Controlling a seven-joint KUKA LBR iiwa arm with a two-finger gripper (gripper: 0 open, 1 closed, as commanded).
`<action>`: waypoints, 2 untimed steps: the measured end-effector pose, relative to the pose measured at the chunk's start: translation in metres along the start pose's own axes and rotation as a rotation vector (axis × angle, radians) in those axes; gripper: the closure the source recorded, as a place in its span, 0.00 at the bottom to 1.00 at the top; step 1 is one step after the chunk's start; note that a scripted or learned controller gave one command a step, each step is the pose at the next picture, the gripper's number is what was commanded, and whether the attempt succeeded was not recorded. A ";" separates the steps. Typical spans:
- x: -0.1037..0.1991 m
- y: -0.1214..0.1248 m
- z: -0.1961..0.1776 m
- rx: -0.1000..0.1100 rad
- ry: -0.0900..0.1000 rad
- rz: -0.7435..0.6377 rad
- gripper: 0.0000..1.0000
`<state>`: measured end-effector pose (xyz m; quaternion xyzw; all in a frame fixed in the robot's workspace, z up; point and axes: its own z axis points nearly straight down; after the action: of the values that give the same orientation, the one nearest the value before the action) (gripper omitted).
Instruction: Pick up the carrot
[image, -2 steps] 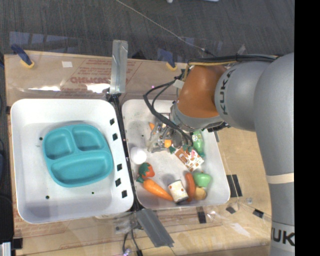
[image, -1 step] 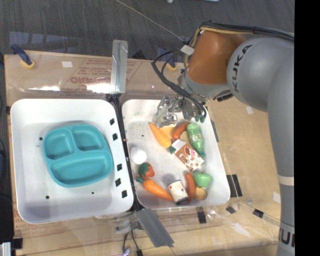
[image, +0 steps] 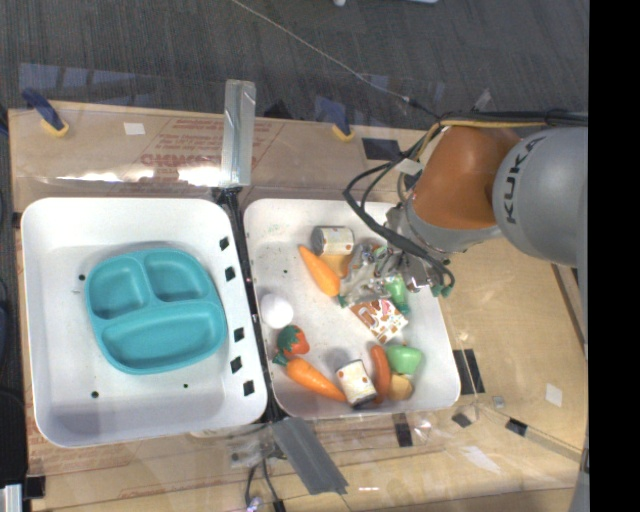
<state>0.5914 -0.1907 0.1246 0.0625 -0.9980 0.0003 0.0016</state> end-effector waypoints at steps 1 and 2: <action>-0.002 0.002 -0.001 -0.001 -0.004 -0.004 0.00; -0.022 0.037 0.028 0.001 -0.011 -0.054 0.00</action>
<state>0.6083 -0.1515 0.0961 0.0895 -0.9960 0.0004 -0.0040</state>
